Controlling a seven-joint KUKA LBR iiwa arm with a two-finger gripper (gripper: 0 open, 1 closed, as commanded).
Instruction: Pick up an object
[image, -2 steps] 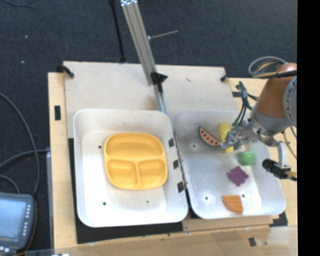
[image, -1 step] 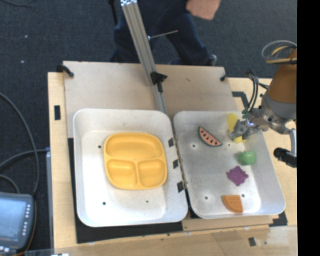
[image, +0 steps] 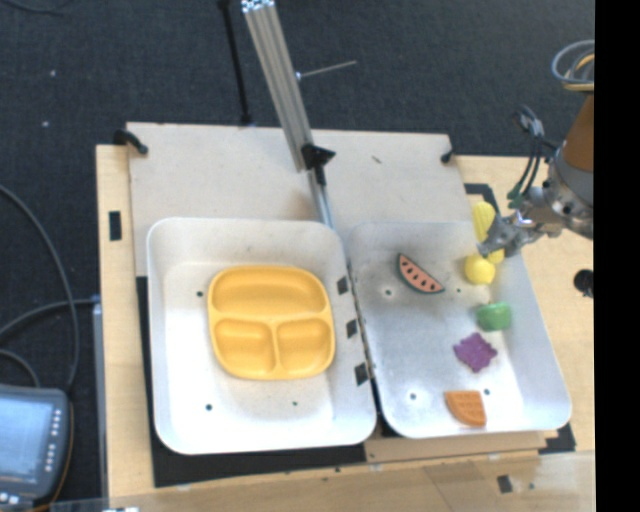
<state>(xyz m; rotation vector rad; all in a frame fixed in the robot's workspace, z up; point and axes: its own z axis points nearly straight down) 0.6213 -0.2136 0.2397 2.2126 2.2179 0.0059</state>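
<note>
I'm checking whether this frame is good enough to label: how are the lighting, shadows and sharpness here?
Camera view: light is even and soft, with faint shadows under the yellow tray and the watermelon slice; no strong glare on the white bins. Overall slightly soft; the gripper near the yellow toy is blurry, fingers unreadable.

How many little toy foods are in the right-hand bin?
5, maybe 6: watermelon slice, lemon, green piece, purple piece, orange piece; another yellow one is partly hidden behind the hand.
</note>
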